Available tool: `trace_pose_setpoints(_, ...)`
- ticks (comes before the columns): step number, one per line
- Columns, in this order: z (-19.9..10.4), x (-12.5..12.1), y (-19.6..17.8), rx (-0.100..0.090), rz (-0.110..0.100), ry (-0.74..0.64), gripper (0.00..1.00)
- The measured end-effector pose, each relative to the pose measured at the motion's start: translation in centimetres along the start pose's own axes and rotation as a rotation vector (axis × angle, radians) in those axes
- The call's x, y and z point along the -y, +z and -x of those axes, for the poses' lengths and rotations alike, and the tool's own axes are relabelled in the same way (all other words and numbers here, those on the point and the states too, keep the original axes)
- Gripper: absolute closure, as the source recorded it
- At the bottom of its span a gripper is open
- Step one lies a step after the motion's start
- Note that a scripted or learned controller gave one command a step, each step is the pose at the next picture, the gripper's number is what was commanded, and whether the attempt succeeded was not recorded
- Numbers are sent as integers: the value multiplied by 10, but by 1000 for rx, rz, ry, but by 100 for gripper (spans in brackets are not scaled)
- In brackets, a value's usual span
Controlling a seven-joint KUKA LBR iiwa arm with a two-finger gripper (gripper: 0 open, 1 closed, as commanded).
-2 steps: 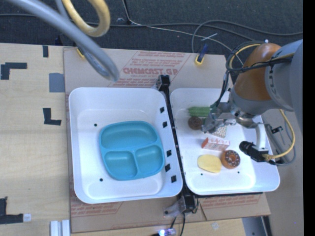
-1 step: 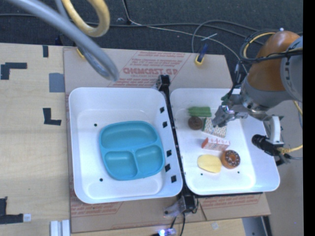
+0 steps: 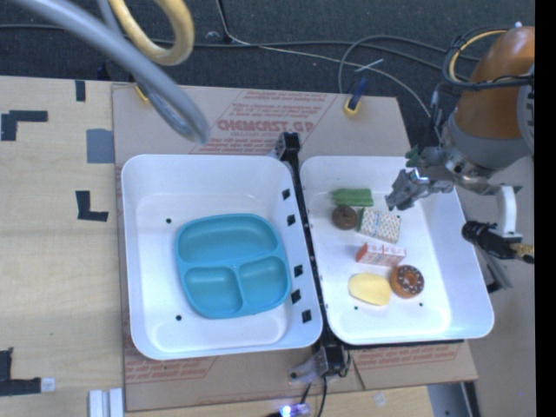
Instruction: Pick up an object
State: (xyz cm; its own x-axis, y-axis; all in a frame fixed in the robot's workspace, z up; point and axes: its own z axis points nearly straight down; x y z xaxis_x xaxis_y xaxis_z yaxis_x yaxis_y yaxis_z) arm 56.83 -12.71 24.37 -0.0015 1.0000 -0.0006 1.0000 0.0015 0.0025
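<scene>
The right bin [image 3: 460, 315] holds several small objects: a green block [image 3: 352, 197], a brown round piece [image 3: 345, 217], a white patterned box [image 3: 380, 225], a red-and-white carton [image 3: 380, 253], a yellow lump [image 3: 370, 289] and a chocolate donut [image 3: 407, 281]. My gripper [image 3: 405, 188] hangs over the bin's upper right part, just right of the green block and above the patterned box. I see nothing between its fingers.
The left bin [image 3: 143, 233] holds a blue divided tray [image 3: 233, 263]. A black divider [image 3: 300, 233] runs between the bins. Cables and a yellow hose [image 3: 165, 11] lie behind the bench. The grey arm with its orange band [image 3: 499, 68] stands at the right.
</scene>
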Motion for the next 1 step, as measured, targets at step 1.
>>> trace_pose_setpoints(1,-51,-14,14,0,-4,0,100)
